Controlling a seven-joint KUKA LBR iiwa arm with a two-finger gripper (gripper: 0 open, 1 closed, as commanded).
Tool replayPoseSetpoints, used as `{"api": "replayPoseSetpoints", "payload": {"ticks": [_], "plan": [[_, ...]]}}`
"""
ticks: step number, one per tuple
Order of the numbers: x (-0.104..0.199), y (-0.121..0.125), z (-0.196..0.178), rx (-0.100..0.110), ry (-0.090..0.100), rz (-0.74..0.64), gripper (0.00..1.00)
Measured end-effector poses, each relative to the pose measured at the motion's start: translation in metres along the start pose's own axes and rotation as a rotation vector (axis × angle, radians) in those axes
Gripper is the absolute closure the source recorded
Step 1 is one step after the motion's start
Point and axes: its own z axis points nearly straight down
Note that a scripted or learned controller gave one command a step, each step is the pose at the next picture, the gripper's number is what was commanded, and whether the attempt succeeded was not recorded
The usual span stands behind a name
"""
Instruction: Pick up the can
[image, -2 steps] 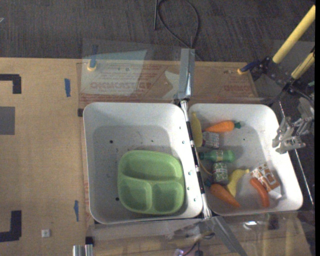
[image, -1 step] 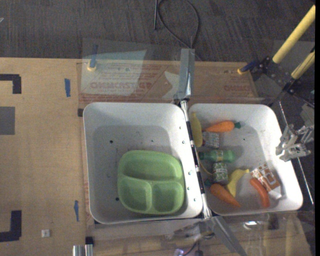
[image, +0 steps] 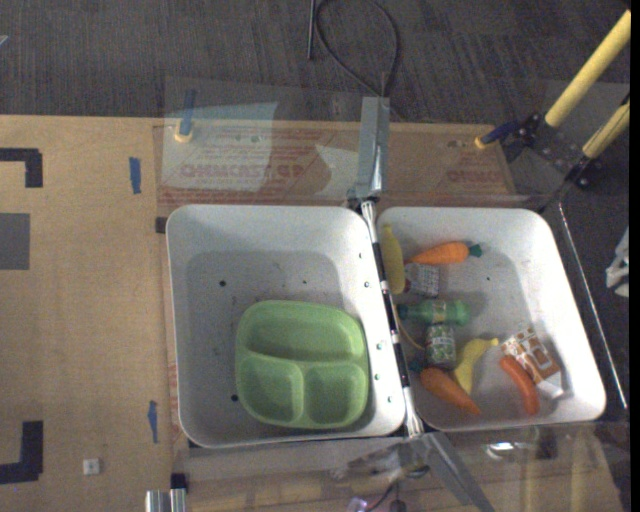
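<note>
Two white bins sit side by side on a cardboard-covered tabletop (image: 80, 300). Lowest in the frame, a green divided plate (image: 300, 362) lies in the left bin (image: 180, 300), while an orange toy carrot (image: 448, 390), a yellow banana-like piece (image: 470, 362), a red-orange piece (image: 520, 385) and a small printed packet (image: 530, 355) crowd the lower part of the right bin (image: 575, 330). What appears to be the can (image: 441, 345), small and dark-labelled, lies just above the carrot at the lower left of that bin, close to the dividing wall. A green bottle (image: 437, 312) lies just above it, with a second carrot (image: 445, 253) farther up. Whether the gripper is spread or closed cannot be told. A clean pick likely calls for a straight descent over the can, clear of bottle and banana piece.
</note>
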Motion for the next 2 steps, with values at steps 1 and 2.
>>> {"api": "replayPoseSetpoints", "payload": {"ticks": [1, 2], "plan": [[-0.022, 0.032, 0.028, -0.003, 0.002, -0.033, 1.0], [-0.057, 0.053, 0.129, -0.004, 0.001, -0.077, 1.0]]}}
